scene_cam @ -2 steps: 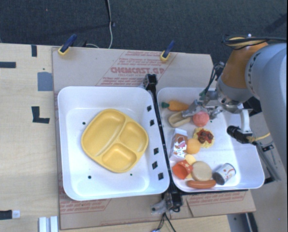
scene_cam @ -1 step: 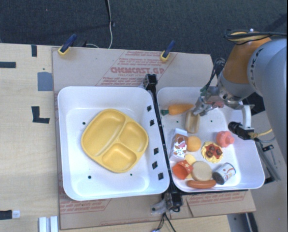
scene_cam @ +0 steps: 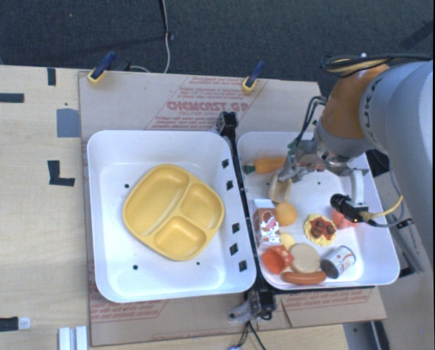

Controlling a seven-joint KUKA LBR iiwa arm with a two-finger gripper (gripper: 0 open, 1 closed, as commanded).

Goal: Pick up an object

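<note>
The right bin (scene_cam: 382, 265) holds several toy foods. An orange carrot (scene_cam: 267, 165) lies at its far left, with a tan piece (scene_cam: 279, 189) just below it. My gripper (scene_cam: 293, 168) hangs low over the bin's upper left part, right beside the carrot's end and just above the tan piece. Its body hides whatever lies directly beneath it. Nearer the front lie an orange ball (scene_cam: 285, 214), a red and white packet (scene_cam: 267, 226), a small tart (scene_cam: 320, 228), a round bun (scene_cam: 303, 256), a sausage (scene_cam: 303, 276) and a can (scene_cam: 338, 261).
The left bin (scene_cam: 101, 195) holds a yellow divided plate (scene_cam: 174, 211). A black divider strip (scene_cam: 236, 195) runs between the bins. The grey arm with its orange band (scene_cam: 349, 108) crosses the right bin's far right corner. A red piece (scene_cam: 341, 215) lies near the right wall.
</note>
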